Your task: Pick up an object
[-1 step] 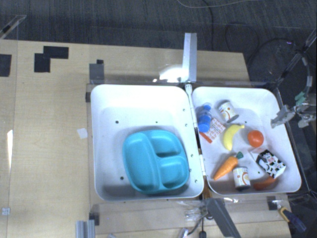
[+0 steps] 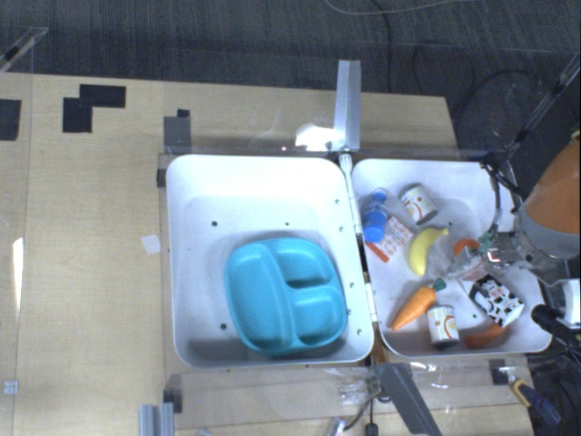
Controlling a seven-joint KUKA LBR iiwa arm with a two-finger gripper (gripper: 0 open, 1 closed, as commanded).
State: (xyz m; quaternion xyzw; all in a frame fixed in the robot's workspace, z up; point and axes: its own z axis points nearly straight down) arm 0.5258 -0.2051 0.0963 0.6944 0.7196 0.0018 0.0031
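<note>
Two white bins sat side by side: left bin (image 2: 186,243) held a blue divided tray (image 2: 285,292); right bin (image 2: 472,175) held a blue-capped bottle (image 2: 375,217), a small can (image 2: 417,203), a banana (image 2: 423,249), a carrot (image 2: 414,305), a second can (image 2: 442,325), a red item (image 2: 484,335) and a black-and-white cow toy (image 2: 496,301). Gripper (image 2: 479,252) was low at the right bin's right side, just above the cow toy, near the banana. Jaw state: couldn't tell, and nothing was visibly between them.

The arm (image 2: 556,198) is cut off at the right edge; its pincer (image 2: 486,254) looks blurred.
</note>
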